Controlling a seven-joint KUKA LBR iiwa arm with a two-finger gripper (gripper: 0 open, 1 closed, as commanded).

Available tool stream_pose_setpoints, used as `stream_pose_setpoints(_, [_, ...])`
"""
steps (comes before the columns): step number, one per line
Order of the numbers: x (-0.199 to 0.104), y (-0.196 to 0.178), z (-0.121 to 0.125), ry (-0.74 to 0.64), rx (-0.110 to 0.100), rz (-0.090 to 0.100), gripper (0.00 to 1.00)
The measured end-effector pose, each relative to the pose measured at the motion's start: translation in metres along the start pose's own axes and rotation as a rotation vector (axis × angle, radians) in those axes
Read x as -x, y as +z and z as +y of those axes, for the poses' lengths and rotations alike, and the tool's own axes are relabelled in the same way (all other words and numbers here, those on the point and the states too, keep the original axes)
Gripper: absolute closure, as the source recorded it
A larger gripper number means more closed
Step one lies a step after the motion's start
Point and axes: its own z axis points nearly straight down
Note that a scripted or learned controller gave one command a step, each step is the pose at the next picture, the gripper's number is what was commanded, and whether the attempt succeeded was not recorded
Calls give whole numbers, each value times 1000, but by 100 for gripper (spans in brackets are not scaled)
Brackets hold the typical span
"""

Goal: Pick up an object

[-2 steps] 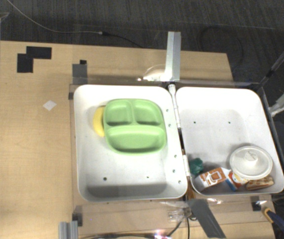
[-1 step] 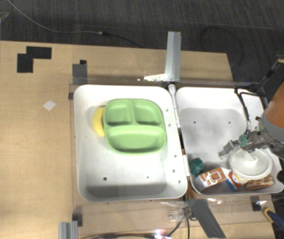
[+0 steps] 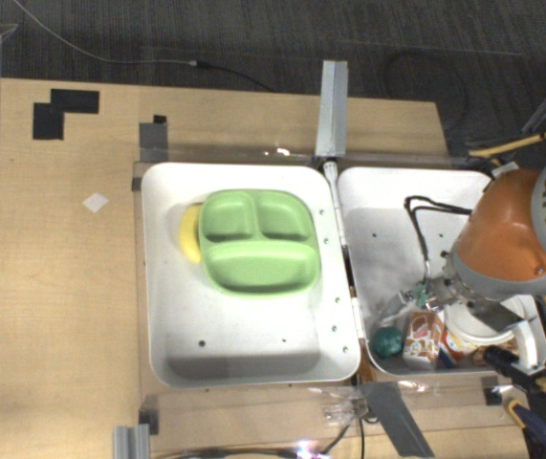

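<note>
I'm seeing my arm (image 3: 516, 228) reaching in from the right, orange band up, its gripper (image 3: 427, 299) pointing down low.

Green divided plate (image 3: 257, 241), upside up, left bin; yellow item (image 3: 188, 234) tucked under its left edge. Green ball (image 3: 385, 343), printed packet (image 3: 425, 339), right bin's near corner.

A single fixed camera looks down from above, at a slight slant, on the table (image 3: 53, 285) and both white bins: left bin (image 3: 172, 342), right bin (image 3: 378, 208), side by side.
</note>
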Motion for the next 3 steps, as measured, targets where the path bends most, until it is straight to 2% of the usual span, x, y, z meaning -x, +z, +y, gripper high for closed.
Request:
stream_pose_setpoints(1, [44, 1, -2, -35, -1, 1, 0])
stream_pose_setpoints(2, [67, -93, 28, -323, -7, 7, 0])
stream_pose_setpoints(3, [71, -177, 13, -663, -4, 5, 0])
